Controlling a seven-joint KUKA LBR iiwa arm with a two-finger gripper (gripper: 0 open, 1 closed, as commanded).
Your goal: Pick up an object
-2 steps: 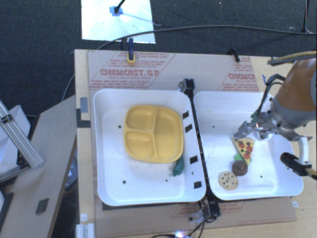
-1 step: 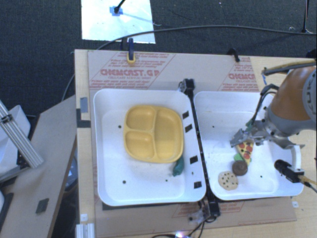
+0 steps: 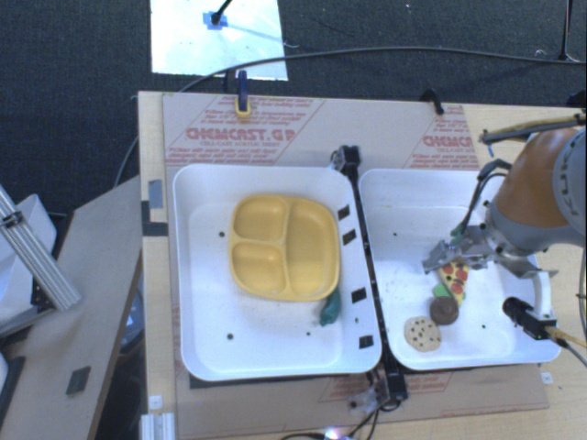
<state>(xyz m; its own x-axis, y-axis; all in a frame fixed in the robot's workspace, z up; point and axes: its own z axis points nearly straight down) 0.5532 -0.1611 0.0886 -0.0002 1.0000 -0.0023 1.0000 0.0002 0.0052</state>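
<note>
In the right bin [image 3: 404, 218], my gripper [image 3: 452, 258] hangs low, reaching in from the right. Directly under its tip lies a toy pizza slice [image 3: 452, 282], red and yellow with a green edge, touching or nearly touching the gripper. A brown round piece [image 3: 444, 311] sits just below the slice. A speckled cookie [image 3: 423, 334] rests near the bin's front wall. In the left bin [image 3: 197, 246] lies a yellow divided plate [image 3: 284, 246]. A small teal object [image 3: 330, 308] leans at the plate's lower right corner.
A black divider with clips [image 3: 358, 246] runs between the two bins. The bins stand on a cardboard sheet [image 3: 303, 122] printed with red lettering. A blue-and-yellow clamp [image 3: 241, 94] sits at the sheet's far edge.
</note>
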